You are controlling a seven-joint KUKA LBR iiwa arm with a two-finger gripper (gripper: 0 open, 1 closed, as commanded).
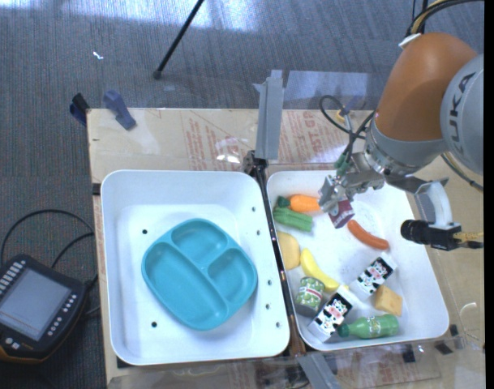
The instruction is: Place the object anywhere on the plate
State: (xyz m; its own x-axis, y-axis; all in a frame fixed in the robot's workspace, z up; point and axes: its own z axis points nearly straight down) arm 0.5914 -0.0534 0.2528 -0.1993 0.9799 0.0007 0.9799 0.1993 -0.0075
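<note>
1. Two bins were in front of me. In the left bin (121, 217) the plate (199, 274) lay flat and bare, with three hollows, so I judged any of them a fair target.
2. I would have aimed for the plate's broad middle rather than its near rim, since a drop at the edge could roll off onto the bin floor.
3. Between the bins ran the two raised rims, side by side. I judged that the carry had to clear them with height to spare before heading left.
4. In the right bin (417, 282) the carrot (305, 204) and a green pod (294, 219) lay just left of the gripper, right on the way out. A low sweep could have knocked them.
5. The gripper (341, 201) hung over the rear of the right bin, pinched on a small dark red piece (342, 214) that showed between its tips. That piece was well apart from the plate.
6. I saw little of the piece inside the grip, so I took the hold to be shallow. I would have lifted straight up, moved slowly and released low over the plate.
7. A sausage (367, 234) lay just right of the piece, clear of the leftward path.
</note>
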